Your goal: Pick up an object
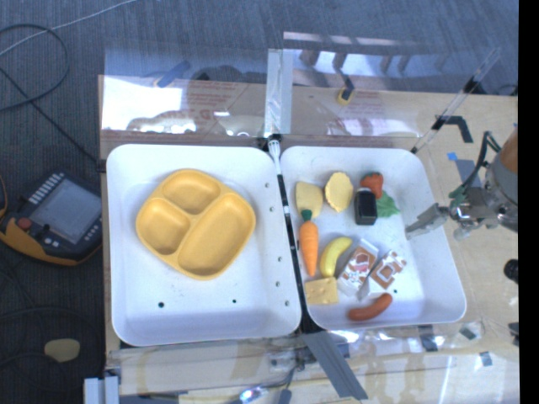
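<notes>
- While the arm [505, 194] reaches in from the right edge of the desk [484, 124], the gripper [421, 224] sits over the right rim of the right bin [445, 263], about halfway along that rim.
- Gripper state: cannot tell; the fingers are too small and too blurred to read. No object is visible between them.
- Right bin contents, far side: a pale yellow piece [308, 198] near the bin's left wall, a yellow lemon-shaped piece [338, 191] just beside it, a red piece [372, 182] toward the far right corner, a black block [365, 207] just below the red piece, and a green piece [386, 206] touching the black block's right side.
- Right bin contents, middle: a carrot [309, 244] lies lengthwise along the left wall; a banana [334, 255] lies just beside it.
- Right bin contents, near side: a cheese wedge [321, 290] toward the near left corner, two red-and-white cartons [357, 266] [388, 269] side by side, and a sausage [370, 308] close to the near wall.
- Left bin [143, 305]: a yellow divided plate [195, 222] with three compartments rests near the centre, toward the far side.
- All objects in the right bin lie apart from the gripper; the green piece is the nearest.
</notes>
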Motion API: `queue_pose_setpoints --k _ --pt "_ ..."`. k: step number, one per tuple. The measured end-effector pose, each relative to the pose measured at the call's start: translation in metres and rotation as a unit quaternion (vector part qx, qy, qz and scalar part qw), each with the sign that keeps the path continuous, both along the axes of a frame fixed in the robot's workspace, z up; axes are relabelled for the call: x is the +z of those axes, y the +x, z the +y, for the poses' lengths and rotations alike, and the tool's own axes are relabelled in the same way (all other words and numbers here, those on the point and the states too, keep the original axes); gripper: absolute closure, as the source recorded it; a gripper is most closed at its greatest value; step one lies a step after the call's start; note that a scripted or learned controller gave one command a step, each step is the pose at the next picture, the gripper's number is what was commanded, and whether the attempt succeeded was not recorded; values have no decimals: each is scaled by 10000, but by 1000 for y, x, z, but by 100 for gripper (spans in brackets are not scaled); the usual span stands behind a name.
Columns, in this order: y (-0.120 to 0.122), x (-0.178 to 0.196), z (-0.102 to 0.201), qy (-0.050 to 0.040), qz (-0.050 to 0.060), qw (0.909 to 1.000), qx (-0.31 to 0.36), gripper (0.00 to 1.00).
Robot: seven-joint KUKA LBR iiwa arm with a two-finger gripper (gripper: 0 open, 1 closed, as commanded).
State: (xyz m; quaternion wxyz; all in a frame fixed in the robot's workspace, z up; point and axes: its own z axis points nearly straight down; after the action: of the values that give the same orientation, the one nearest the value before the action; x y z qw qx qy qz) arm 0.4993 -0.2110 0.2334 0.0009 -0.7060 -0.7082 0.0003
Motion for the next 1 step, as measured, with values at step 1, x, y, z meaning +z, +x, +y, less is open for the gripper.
queue_pose_setpoints --k 1 --pt "-12 -109 48 -19 -68 9990 -452 0"
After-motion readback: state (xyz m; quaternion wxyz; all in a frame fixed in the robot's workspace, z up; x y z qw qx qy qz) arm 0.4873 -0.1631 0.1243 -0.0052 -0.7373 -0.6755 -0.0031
